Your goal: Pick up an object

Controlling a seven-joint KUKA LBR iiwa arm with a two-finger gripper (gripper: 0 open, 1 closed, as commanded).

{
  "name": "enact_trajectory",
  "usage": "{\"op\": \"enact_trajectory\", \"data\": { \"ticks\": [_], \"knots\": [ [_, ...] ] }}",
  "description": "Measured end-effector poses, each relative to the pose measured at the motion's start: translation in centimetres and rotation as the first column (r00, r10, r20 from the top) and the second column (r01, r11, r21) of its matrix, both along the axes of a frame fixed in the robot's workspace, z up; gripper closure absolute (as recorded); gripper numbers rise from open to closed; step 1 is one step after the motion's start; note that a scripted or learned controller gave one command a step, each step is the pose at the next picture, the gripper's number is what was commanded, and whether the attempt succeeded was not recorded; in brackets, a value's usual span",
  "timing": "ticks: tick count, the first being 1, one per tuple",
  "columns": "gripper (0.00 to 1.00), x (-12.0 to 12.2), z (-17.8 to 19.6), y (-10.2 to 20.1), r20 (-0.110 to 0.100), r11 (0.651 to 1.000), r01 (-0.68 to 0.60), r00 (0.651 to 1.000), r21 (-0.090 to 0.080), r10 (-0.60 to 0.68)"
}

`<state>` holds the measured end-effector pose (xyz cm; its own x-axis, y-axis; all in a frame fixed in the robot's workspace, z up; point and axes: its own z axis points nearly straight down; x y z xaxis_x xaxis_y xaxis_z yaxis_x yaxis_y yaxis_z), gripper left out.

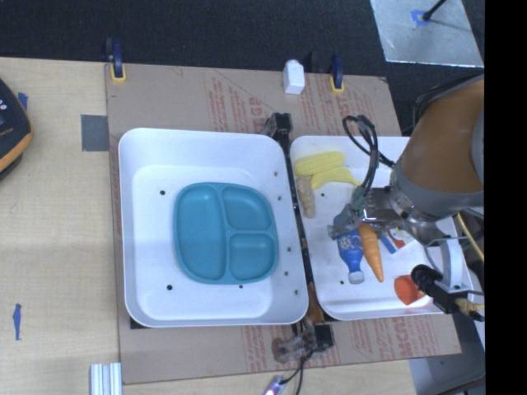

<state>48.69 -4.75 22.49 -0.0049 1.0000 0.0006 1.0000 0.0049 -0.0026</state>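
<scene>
The right bin (329, 299) holds a yellow corn cob (325, 168), a tan stick-like piece (306, 196), a blue bottle (352, 253), an orange carrot (372, 253) and a red-orange piece (405, 289). My gripper (350, 220) reaches in from the right and hangs low over the top end of the blue bottle, just beside the carrot. The wrist hides the fingertips, so nothing shows between them. The arm's orange band (445, 134) covers the bin's far right part.
The left bin (144, 290) holds a blue divided plate (226, 230) at its middle. Black cables (364, 138) loop above the corn. Clamps (116, 60) hold the brown board at the back, and a yellow-black device (12, 130) lies at the far left.
</scene>
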Motion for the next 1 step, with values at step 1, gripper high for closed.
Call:
{"op": "enact_trajectory", "data": {
  "ticks": [1],
  "knots": [
    [1.0, 3.8, -2.68, 3.74, 0.0, 1.0, 0.0, 1.0, -0.001, 0.0]
  ]
}}
